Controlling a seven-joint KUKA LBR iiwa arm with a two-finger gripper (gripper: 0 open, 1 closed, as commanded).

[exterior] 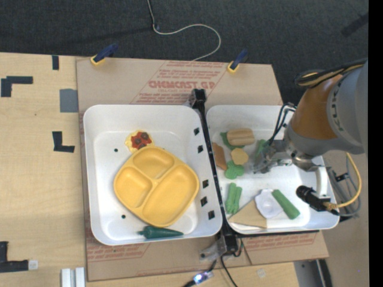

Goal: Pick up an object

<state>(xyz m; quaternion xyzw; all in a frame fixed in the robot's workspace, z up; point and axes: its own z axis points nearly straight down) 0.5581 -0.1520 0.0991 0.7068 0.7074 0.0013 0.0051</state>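
My gripper (261, 159) hangs low over the middle of the right bin (270, 113), reaching in from the right below the orange-banded wrist. Around it lie toy foods: a tan bread roll (240, 137), a small yellow piece (239, 156), an orange-brown hot dog (219, 155) and a green leafy piece (234, 171) to its left. A white cup-like piece (267, 204) and a green stick (285, 203) rest nearer the front. Nothing shows between the fingers.
The left bin (96, 124) holds a yellow divided plate (157, 186), a small pizza slice (139, 139) and a dark green pepper (160, 232). Two green pods (232, 198) and a tan wedge (246, 220) lie at the right bin's front. Cardboard lies under both bins.
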